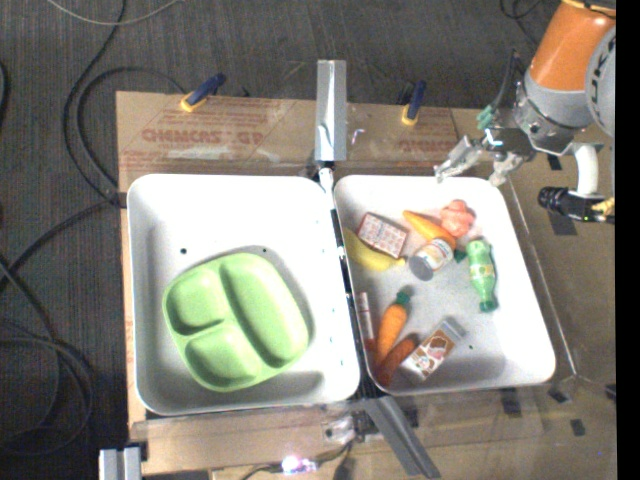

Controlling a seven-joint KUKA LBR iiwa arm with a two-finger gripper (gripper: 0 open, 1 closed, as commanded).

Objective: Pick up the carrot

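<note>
Two shallow white bins sit side by side on the desk. The left bin (150, 268) carries one green three-compartment plastic tray (237, 318). The right bin (520, 298) carries the clutter: one orange toy carrot with a green top (393, 318) lying near the bin's left wall, one green bottle (482, 274), one small tin can (430, 258), one yellow banana (368, 254) and two small cartons. The gripper (478, 156) hovers above the right bin's far rim, well apart from the carrot, its fingers spread wide with nothing between them.
</note>
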